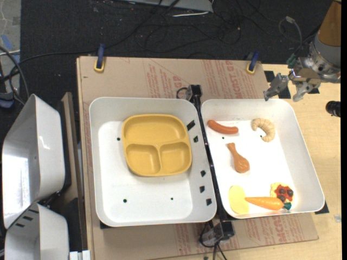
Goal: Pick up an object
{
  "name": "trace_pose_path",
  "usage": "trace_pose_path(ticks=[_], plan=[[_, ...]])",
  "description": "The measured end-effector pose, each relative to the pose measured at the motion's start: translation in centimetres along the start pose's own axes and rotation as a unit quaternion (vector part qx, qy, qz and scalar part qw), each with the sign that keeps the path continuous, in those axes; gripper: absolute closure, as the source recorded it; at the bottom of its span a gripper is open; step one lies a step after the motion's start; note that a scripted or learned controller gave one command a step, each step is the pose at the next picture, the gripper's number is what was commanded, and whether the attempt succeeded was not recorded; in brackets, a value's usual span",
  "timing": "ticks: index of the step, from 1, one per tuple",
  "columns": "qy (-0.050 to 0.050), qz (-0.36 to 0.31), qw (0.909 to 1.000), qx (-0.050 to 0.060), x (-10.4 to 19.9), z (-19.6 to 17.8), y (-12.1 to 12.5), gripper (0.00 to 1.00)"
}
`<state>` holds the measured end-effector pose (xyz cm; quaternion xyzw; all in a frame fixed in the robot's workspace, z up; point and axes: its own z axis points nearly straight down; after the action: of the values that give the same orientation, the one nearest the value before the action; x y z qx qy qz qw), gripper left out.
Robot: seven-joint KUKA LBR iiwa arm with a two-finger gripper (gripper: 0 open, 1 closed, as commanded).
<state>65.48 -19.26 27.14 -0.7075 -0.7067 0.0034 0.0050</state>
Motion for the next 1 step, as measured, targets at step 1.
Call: trace_pose_path(ticks=[1], plan=[[-0.001,-0.001,1.0,-0.006,0.09,-0.82,0.21,0.0]])
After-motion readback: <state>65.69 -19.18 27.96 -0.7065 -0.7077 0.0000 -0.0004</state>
